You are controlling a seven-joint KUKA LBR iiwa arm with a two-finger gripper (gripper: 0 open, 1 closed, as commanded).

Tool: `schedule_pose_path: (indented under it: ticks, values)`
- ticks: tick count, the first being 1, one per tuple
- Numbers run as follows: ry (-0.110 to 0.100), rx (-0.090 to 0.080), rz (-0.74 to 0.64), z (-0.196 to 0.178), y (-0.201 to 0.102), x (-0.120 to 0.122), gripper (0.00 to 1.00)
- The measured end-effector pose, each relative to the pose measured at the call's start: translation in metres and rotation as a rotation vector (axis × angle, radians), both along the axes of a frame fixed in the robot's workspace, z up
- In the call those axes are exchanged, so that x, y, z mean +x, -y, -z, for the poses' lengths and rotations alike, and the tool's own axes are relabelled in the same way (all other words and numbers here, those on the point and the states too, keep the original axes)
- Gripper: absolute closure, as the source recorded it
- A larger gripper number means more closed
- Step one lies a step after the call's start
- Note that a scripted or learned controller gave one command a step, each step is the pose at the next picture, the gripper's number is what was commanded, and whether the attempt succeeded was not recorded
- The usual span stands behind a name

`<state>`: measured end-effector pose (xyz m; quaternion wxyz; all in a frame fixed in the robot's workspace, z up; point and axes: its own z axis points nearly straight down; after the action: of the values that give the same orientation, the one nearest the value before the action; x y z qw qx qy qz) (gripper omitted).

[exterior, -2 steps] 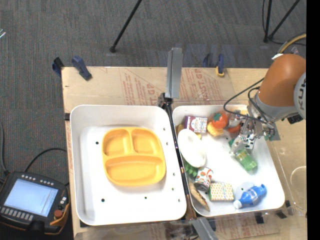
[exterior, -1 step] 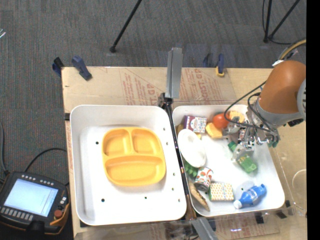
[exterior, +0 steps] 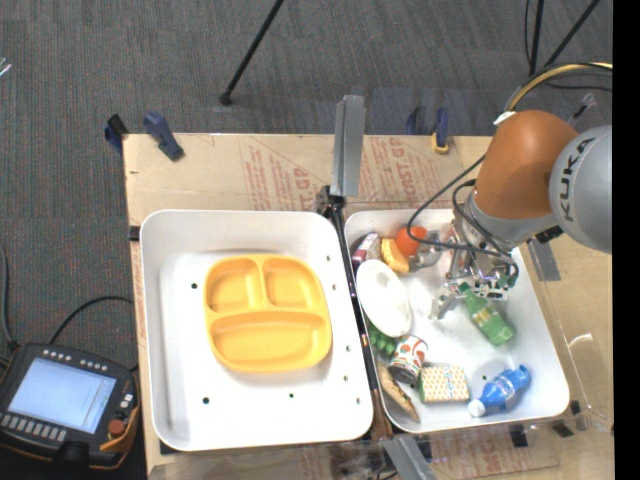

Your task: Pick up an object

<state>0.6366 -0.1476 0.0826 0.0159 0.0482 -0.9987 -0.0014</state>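
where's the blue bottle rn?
Blue bottle lies in the right bin's near-right corner, beside the patterned box, below the green bottle.

In the right bin (exterior: pixel 553 363) you see a huddle of small things. A green bottle (exterior: pixel 489 321) lies tilted near the middle, and a blue bottle (exterior: pixel 501 390) with a white cap lies on its side near the front corner. A white plate (exterior: pixel 384 297) leans against the bin's left wall, with an orange and yellow toy (exterior: pixel 404 245) just behind it. In front of the plate you find a small can (exterior: pixel 407 359) and a patterned box (exterior: pixel 444 383) side by side
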Motion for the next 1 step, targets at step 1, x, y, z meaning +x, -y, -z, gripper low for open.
schedule_pose_path:
  ticks: [1]
  values:
    - [0.034,0.002,-0.168,-0.0055,0.0567,-0.0461,0.00]
